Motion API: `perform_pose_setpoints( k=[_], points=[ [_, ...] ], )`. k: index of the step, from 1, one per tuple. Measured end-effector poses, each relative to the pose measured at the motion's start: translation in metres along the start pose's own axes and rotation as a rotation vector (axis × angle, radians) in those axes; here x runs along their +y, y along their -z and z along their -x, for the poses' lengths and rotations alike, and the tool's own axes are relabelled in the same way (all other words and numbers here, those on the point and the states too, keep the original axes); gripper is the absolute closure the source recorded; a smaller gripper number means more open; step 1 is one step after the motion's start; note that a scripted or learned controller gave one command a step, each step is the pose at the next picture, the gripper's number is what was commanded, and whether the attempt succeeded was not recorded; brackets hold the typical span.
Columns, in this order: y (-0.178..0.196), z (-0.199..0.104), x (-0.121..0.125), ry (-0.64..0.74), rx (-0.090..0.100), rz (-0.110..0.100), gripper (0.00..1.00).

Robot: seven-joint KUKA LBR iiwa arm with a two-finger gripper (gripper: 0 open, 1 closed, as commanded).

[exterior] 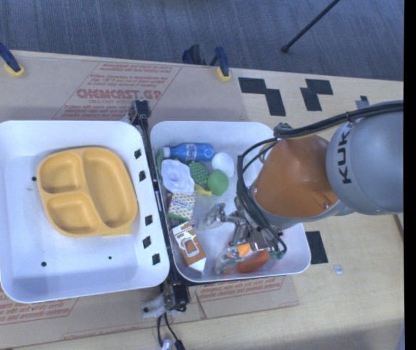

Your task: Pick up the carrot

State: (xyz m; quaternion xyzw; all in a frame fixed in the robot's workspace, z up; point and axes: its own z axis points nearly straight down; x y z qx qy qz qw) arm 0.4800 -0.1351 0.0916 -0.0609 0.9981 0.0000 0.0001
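Note:
The carrot (255,260) is an orange, elongated piece lying in the right bin (295,262), close to its front wall. My gripper (236,248) reaches down from the orange-banded wrist (292,181) and sits right at the carrot's left end, touching or almost touching it. The metal of the gripper hides part of the carrot. The carrot rests low in the bin, not lifted.
The right bin also holds a blue bottle (190,152), a white crumpled item (176,175), a green ball (217,183), a white egg-like ball (223,162) and a small orange-and-white box (189,244). A yellow divided plate (86,191) lies in the left bin (18,268).

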Motion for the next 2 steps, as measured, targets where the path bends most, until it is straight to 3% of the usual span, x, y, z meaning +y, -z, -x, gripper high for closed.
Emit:
perform_pose_setpoints(
  k=[2],
  points=[
    [0.0, 0.0, 0.0, 0.0, 0.0, 0.0, 0.0]
  ],
)
